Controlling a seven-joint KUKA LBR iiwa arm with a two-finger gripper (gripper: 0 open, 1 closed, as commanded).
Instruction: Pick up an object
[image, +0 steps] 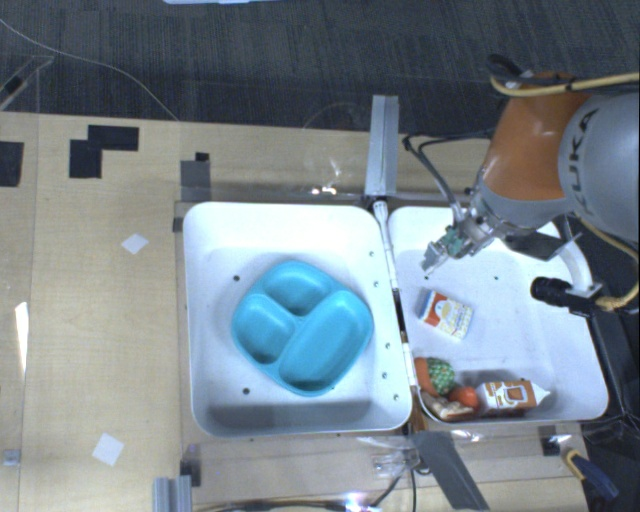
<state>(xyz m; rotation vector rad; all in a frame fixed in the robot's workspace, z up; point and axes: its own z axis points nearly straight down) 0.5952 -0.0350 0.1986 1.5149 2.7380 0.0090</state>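
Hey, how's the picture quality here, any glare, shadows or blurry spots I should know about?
Camera view: lighting is even and bright; the white bins look nearly washed out. Small glare spots sit on the metal divider near the top and on the clear fittings at the bottom edge. A soft shadow lies under the blue tray. The gripper looks slightly soft; the small carton is sharp enough to see.
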